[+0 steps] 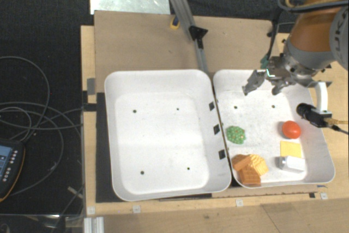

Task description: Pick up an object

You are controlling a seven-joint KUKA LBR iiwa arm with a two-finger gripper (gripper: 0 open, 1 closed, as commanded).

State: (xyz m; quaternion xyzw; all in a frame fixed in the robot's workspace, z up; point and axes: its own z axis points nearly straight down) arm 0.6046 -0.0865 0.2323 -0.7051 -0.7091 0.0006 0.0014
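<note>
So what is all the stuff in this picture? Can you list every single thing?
Bins: two, white, side by side on the bench; left bin, right bin.
Green lump: one, green, left part of the right bin.
Red ball: one, red-orange, right part of the right bin.
Yellow block: one, yellow, just below the red ball.
Silver-white object: one, below the yellow block.
Orange-tan pieces: a cluster, near corner of the right bin.
Metal pole: one, grey, slanting above the bins.
Arm: one, grey and orange, right side.
Gripper: one, open, over the right bin's far end.
</note>
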